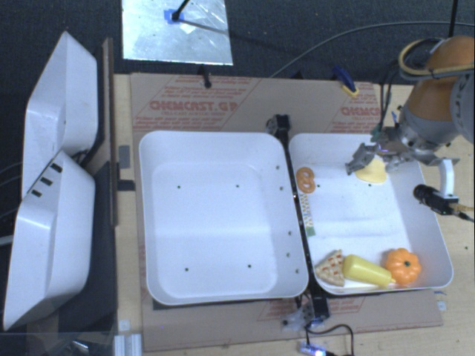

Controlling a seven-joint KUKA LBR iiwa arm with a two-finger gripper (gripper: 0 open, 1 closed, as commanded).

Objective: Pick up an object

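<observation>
Pale yellow object (pixel 373 172) sits in the right bin (pixel 356 213), toward its twelve o'clock edge, directly under my gripper (pixel 369 158); I cannot tell from this angle whether the pincer is released or clenched. At nine o'clock from it, by the divider, lies a small orange pretzel (pixel 305 179). Down at six o'clock, along the near wall, I see a pizza slice (pixel 331 267), a yellow pepper (pixel 365 271) and an orange pumpkin (pixel 401 265) in a row. The left bin (pixel 215 213) lies beyond the divider.
</observation>
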